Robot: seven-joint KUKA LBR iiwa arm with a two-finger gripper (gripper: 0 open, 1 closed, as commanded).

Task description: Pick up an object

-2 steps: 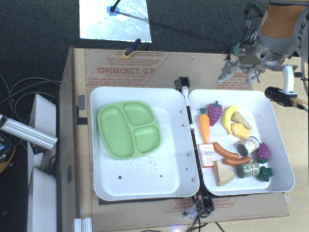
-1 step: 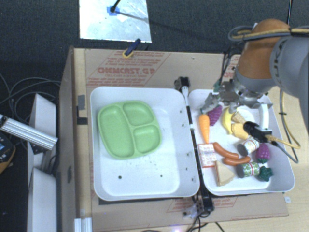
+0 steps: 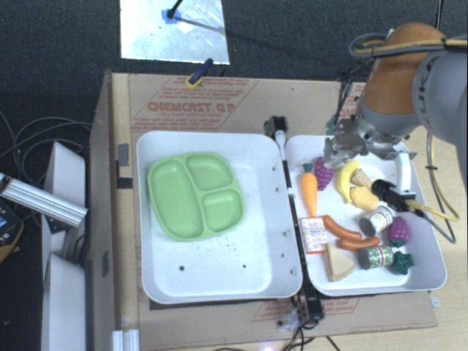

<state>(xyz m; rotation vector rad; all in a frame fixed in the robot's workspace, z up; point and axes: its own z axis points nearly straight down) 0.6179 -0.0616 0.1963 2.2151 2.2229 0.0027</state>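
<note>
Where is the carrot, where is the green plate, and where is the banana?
carrot (image 3: 310,193): camera view, middle of its orange body, in the right bin.
green plate (image 3: 195,194): camera view, the ridge where its three compartments meet, in the left bin.
banana (image 3: 345,179): camera view, middle of its yellow curve.

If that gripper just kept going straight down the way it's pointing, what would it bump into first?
Most likely the purple grapes at the top of the right bin, just under the gripper. The carrot lies close beside them. Depth is hard to judge from this slanted view.
</note>
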